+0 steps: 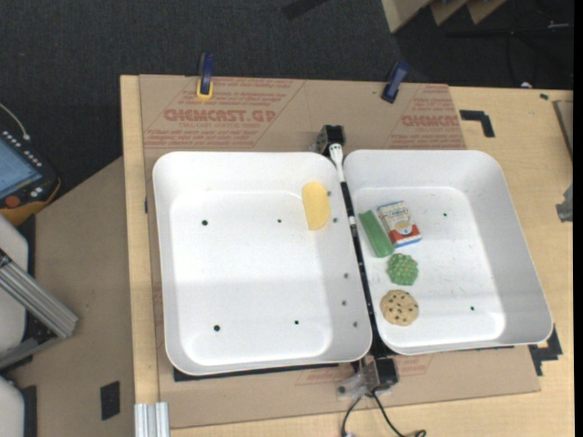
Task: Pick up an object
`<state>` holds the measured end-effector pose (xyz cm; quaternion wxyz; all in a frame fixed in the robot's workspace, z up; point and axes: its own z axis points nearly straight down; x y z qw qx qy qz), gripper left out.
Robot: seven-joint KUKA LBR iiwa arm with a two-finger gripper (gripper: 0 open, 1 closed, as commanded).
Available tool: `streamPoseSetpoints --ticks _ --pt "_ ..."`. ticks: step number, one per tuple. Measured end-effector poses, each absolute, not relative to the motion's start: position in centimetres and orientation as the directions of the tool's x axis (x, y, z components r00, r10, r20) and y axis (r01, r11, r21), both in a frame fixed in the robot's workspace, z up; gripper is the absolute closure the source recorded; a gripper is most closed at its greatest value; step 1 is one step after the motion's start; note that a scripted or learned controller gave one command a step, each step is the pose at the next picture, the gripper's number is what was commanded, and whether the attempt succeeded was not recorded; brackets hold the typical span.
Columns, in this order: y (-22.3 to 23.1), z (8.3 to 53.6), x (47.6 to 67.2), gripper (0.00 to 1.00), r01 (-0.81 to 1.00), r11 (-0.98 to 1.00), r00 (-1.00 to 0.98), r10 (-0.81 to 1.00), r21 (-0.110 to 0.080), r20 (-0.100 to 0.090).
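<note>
The yellow piece (316, 206) lies in the left bin (182, 271), up in its far right corner, just beside the wall it shares with the right bin (510, 244); its long axis runs from the far side toward the near side, almost parallel to that shared wall, and it bears no writing. The rest of the left bin floor spreads bare to the left and toward the near rim, with a few small dark dots on it. Across the divide, four things cluster in the right bin's left part: a green bar (374, 233) lying close along the shared wall, long axis also far-to-near; a small carton (399, 224) just beside it, printed in white, blue and red with lettering too small to read; a green bumpy ball (402, 269) nearer; and a cookie (399, 308) nearest the front rim. The right half of that bin is open floor. Both bins sit on a brown board (273, 107) covering the tabletop, printed in red "CHEMCAST GP", repeated at the far right. Two blue clamps (206, 76) grip its far edge. The tool's state cannot be told.
</note>
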<state>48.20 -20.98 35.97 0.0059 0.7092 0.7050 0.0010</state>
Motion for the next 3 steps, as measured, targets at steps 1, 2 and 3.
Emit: streamPoseSetpoints --ticks 1,2,3 --pt "-12.3 28.5 49.9 1.0 1.0 0.009 -0.009 1.0 -0.007 0.005" --pt "-1.9 32.1 49.0 1.0 1.0 0.013 -0.013 1.0 0.005 0.003" --pt "-1.7 29.6 47.9 1.0 1.0 0.0 0.0 1.0 -0.004 0.001"
